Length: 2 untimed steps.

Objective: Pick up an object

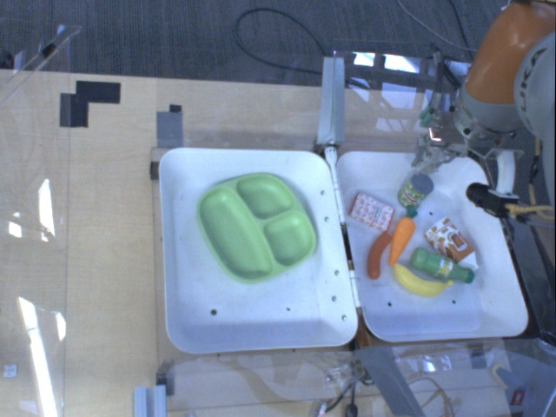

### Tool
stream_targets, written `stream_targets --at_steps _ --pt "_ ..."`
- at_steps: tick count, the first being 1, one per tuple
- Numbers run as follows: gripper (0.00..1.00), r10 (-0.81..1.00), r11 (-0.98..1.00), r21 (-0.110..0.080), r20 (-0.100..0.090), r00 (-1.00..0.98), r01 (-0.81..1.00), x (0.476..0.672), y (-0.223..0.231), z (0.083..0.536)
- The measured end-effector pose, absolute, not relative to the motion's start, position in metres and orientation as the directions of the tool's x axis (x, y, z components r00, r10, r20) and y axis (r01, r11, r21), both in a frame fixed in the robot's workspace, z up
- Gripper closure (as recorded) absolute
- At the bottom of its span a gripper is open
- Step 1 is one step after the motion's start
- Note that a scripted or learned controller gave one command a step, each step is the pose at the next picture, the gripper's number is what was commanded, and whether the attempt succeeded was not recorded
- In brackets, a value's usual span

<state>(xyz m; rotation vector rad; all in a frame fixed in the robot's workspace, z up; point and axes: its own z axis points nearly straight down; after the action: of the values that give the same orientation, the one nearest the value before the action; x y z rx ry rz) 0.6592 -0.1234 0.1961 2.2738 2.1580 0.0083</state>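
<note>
Over the right bin's far edge sits the tool, can't tell its state. Below it: jar, carrot, sausage, banana, bottle. Green tray in left bin.

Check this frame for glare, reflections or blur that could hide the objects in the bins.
Camera view: clear panels on the bench's left throw bright reflections, away from the bins. Glare patches sit behind the right bin, near the gripper, whose outline is hazy. The green tray looks soft-edged but evenly lit; the carrot, banana and green bottle read clearly with faint shadows.
</note>
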Motion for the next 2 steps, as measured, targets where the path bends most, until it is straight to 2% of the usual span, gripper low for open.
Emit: stream_targets --at_steps 1,2 --pt "0.00 0.999 -0.052 0.008 -0.001 0.052 0.999 0.659 -0.123 0.196" --pt "0.00 1.000 -0.015 0.019 -0.001 0.015 1.000 0.606 -0.109 0.102"
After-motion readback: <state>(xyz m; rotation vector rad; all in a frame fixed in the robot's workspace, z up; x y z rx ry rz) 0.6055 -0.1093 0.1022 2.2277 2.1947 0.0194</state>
